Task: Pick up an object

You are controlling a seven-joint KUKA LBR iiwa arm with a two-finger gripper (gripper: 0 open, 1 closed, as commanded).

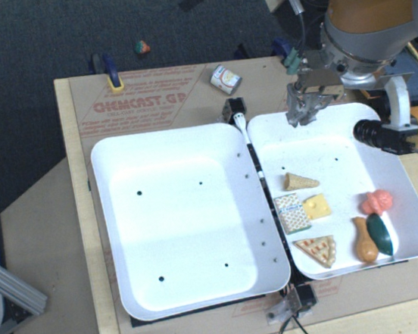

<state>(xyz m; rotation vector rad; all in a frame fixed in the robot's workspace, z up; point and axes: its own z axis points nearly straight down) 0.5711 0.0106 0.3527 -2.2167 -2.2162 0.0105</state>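
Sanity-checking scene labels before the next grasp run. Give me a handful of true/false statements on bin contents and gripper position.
1. All the food items lie in the right bin. True.
2. The gripper hangs over the near end of the right bin, above the pizza slice. False: it is over the far end, away from the items.
3. The yellow cheese block lies right beside the checkered cracker. True.
4. The pink item lies in the left bin. False: it is in the right bin, near its right wall.
5. The dark green item lies alongside the orange-brown one. True.
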